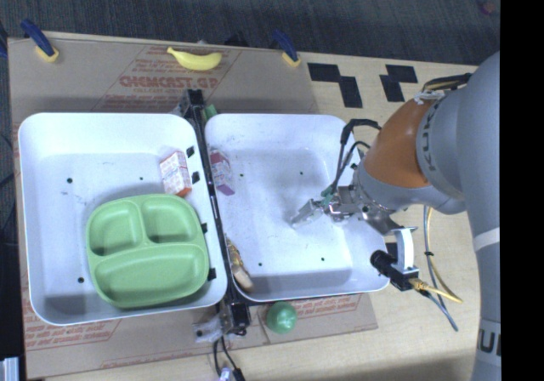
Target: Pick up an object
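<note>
The jaws [304, 214] hang low in the right bin [280, 286]; whether they hold anything I cannot tell. Nothing looks lifted yet; the pouch [220, 172] lies off to their left.

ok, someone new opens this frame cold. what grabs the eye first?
Probably the green divided tray lying in the left bin, the largest patch of colour. Next, the grey arm with its orange band reaching in from the right, its gripper low over the right bin. After that, the yellow banana on the cardboard behind the bins.
</note>
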